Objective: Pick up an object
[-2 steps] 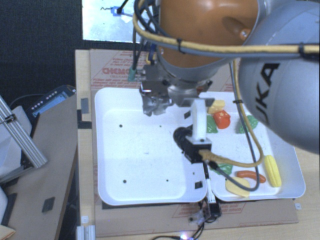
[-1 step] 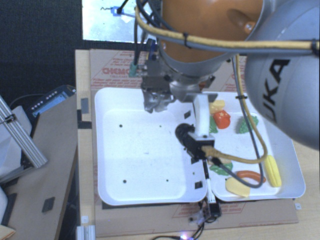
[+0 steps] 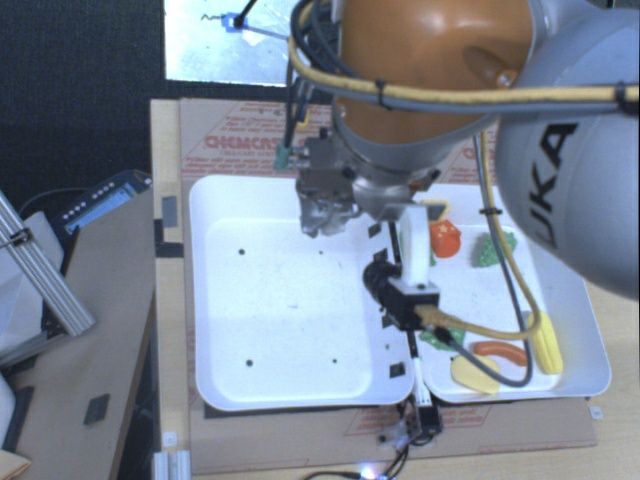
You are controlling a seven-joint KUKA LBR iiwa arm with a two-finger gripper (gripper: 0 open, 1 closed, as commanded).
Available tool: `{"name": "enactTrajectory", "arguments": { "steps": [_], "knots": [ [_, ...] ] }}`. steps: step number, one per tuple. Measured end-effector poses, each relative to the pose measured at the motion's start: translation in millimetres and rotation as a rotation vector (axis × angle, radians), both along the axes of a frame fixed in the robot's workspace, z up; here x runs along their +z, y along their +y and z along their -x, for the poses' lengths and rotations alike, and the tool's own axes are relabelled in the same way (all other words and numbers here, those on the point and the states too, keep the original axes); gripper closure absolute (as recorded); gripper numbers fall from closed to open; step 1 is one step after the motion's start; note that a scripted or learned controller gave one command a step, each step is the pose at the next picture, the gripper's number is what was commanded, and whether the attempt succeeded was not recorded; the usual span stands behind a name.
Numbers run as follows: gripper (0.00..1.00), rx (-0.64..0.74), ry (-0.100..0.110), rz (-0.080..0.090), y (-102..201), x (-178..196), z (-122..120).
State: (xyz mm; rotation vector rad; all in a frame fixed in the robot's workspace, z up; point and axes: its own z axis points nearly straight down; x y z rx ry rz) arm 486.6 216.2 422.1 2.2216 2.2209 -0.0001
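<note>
Camera view, looking down at a slant, gives us two white bins side by side on a bench: the left bin [image 3: 250, 298] and the right bin [image 3: 575, 343]. We see the grey arm [image 3: 560, 158] with its orange band [image 3: 430, 28] reaching in from three o'clock and covering much of the upper picture. Its gripper [image 3: 325, 208] hangs over the top edge of the left bin, toward twelve o'clock of that bin; we cannot tell how it is set or whether it has hold of anything.

We find the objects in the right bin. A red tomato [image 3: 444, 238] lies near its twelve o'clock end, with a green leafy piece [image 3: 490, 248] just beside it at three o'clock. A yellow corn cob [image 3: 545, 343] lies toward four o'clock, a red sausage [image 3: 498, 350] beside it, and a pale yellow piece [image 3: 472, 373] at six o'clock. A yellow cable [image 3: 480, 325] crosses over them.
</note>
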Motion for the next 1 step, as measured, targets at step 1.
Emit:
{"name": "enactTrajectory", "arguments": {
  "steps": [1],
  "knots": [
    [1.0, 0.003, 0.008, 0.003, 19.1, -90.8, 1.3]
  ]
}}
